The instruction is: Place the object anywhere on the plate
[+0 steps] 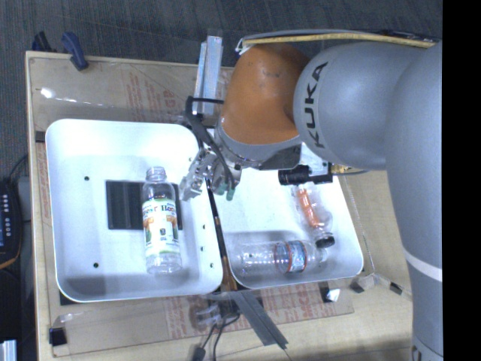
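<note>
The gripper (209, 175) hangs over the seam between the two bins, its fingers pointing down with nothing seen between them; how far apart they stand cannot be told. In the left bin (68, 201), a clear bottle (161, 220) lies partly across a dark plate (124, 204) near the bin's middle. In the right bin (346, 258), a larger clear bottle (278, 256) lies along the near edge, with a small orange bottle (311, 210) beside the right wall.
</note>
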`<state>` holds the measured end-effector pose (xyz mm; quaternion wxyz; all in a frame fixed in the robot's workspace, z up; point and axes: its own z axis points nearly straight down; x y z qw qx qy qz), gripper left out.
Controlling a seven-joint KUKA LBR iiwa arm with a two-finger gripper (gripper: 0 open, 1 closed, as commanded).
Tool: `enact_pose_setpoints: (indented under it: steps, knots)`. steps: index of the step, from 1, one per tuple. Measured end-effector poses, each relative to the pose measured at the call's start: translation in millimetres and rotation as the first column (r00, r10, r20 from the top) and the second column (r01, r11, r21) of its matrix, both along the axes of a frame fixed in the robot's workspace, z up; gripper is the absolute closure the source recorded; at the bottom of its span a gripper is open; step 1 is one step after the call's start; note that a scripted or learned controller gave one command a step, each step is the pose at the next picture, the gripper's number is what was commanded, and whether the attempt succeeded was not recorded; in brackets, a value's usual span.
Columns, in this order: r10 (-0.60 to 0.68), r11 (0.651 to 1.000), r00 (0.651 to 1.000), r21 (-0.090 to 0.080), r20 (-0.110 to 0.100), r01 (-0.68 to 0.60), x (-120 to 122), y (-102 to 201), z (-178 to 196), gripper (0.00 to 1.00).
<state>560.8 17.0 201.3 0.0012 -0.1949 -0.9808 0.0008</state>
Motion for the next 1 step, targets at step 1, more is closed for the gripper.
enact_pose_setpoints:
  steps: [1]
  knots:
    - [0.0, 1.0, 1.0, 0.0, 0.0, 0.0, 0.0, 0.0, 0.0, 0.0]
